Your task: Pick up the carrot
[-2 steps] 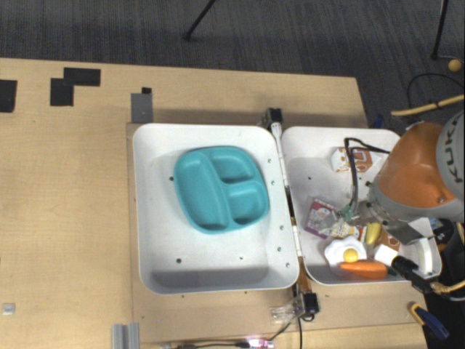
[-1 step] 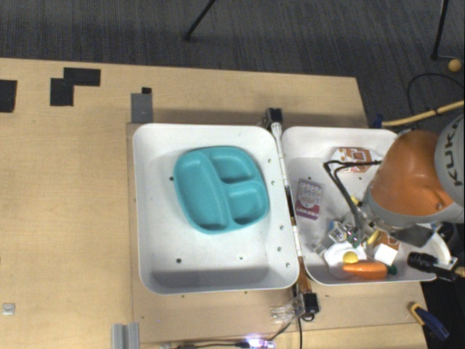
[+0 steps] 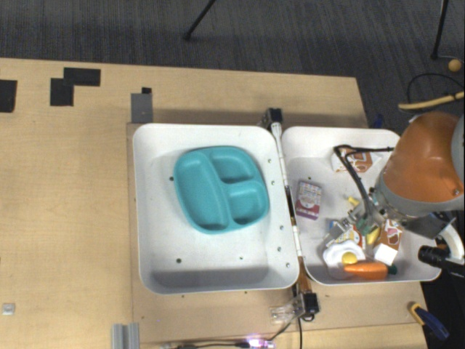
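Camera view looks down on a tan wooden bench [image 3: 65, 217] w/ two shallow white bins side by side. Left white bin [image 3: 156, 267] holds a teal plastic divided plate [image 3: 220, 187] w/ three compartments, sitting roughly centre, slightly toward the back. Right white bin [image 3: 312, 145] is cluttered along its front half.

Long orange carrot [image 3: 365, 270] lies flat on its side near the front wall of the right bin, toward the front-right corner, a small dark green bit at its right end. Just behind it, touching or nearly so: a white round piece w/ a yellow centre [image 3: 344, 254], looks like a toy fried egg, and a small white block [image 3: 384, 253] to the carrot's upper right. Small purple-and-white packet [image 3: 309, 198] lies apart, mid-bin near the left wall.

Grey arm w/ orange band [image 3: 429, 162] comes in from the right and hangs over the right bin's back-right part. Gripper [image 3: 365, 220] points down into the pile of small mixed items behind the carrot, not on the carrot itself. Claw state: can't tell, clutter and arm body obscure it. Nothing visibly held.

Black cable [image 3: 349, 162] loops across the bin's back toward the wrist.
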